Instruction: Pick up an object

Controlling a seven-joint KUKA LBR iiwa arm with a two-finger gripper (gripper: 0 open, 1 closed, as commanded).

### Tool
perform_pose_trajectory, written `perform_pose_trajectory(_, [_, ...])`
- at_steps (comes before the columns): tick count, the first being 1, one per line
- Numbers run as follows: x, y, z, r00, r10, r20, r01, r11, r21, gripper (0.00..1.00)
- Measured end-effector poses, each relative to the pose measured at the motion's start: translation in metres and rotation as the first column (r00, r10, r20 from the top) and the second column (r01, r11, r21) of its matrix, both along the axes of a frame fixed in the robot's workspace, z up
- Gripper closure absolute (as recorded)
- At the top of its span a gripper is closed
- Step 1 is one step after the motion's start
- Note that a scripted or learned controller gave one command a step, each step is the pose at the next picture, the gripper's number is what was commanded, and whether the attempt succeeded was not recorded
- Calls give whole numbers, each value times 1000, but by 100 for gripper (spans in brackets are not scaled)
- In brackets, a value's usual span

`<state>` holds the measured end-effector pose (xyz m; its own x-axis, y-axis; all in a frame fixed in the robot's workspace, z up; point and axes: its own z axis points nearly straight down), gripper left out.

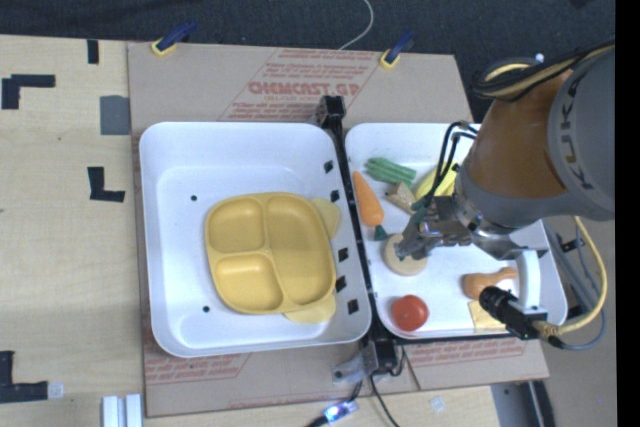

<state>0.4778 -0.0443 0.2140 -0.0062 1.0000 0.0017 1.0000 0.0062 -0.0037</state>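
Occupying the left bin (160,215), a shallow white plastic tub with rounded corners, is one yellow divided plate (270,250): smooth, matte, rounded-square, three compartments, lying flat and turned slightly askew. A paler yellow flat piece shows from under its right and lower edges.

Right bin (445,330), same white plastic, joined to the left one by a black clip strip along the shared wall. Contents:
- Carrot (369,202), orange, tapered, smooth, lying lengthwise close to the dividing wall.
- Green vegetable (389,169), ridged and elongated, at the far end of the bin, just beside the carrot's upper end.
- Yellow curved piece (436,182), partly hidden by the arm.
- Round tan disc (404,262), flat and pale, directly under the gripper.
- Tomato (408,312), red, glossy, round, near the front wall.
- Tan rounded item (490,283), bread-coloured, at the right front, partly covered by the arm's black and white fittings.

Gripper (415,245): dark metal, low over the middle of the right bin, at or touching the tan disc. Whether it is released or clenched cannot be told; the wrist hides the tips.

Arm (520,165): grey casing, broad orange band, cables looped alongside.

Base: brown cardboard sheet (300,85) with red print, clamped at its far edge.
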Motion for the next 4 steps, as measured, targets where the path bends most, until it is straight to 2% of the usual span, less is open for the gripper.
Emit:
perform_pose_trajectory(1, [0, 56, 5, 1000, 2, 1, -2, 1000, 0, 100])
perform_pose_trajectory(2, [13, 57, 0, 1000, -4, 1, 4, 1000, -2, 100])
perform_pose_trajectory(3, [15, 63, 10, 1000, -4, 2, 4, 1000, -1, 100])
perform_pose_trajectory(4, [14, 44, 13, 1000, -7, 1, 7, 1000, -2, 100])
